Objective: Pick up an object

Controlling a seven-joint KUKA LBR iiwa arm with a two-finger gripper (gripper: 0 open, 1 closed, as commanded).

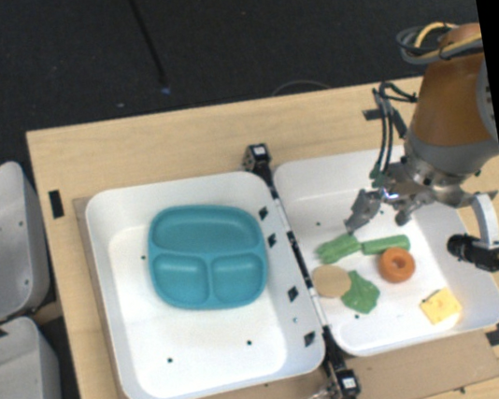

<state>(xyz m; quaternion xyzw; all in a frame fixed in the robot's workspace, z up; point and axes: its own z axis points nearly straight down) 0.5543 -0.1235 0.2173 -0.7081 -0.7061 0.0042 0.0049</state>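
- Arm position: the arm (448, 113) reaches in over the right bin (322, 177), with the gripper (385, 204) hanging above that bin's far half, toward its middle.
- Gripper state: two dark fingers splay apart, one ending toward the bin's centre at the fingertip (358, 215) and one beside the wrist. The spread reads as wide open, and nothing sits between the fingers. At this slant the height above the bin floor cannot be judged with confidence.
- Candidate objects, all resting on the floor of the right bin:
  - long green piece (338, 248), just below the gripper and nearest to it;
  - short green piece (385, 244), just beside the long one toward the right edge;
  - orange round object (397, 265), touching or nearly touching the short green piece;
  - tan disc (331, 282), against the bin's left wall;
  - green lump (362, 294), touching the tan disc;
  - yellow block (440, 306), in the near right corner, well apart from the others.
- Left bin (134, 355): carries a teal divided plate (208, 256) in its far half.
- Progress: no pick is complete. Every object lies on the bin floor, so the grasp, closure and lift remain to be done.
- Likely current step: approach or alignment over the green pieces.
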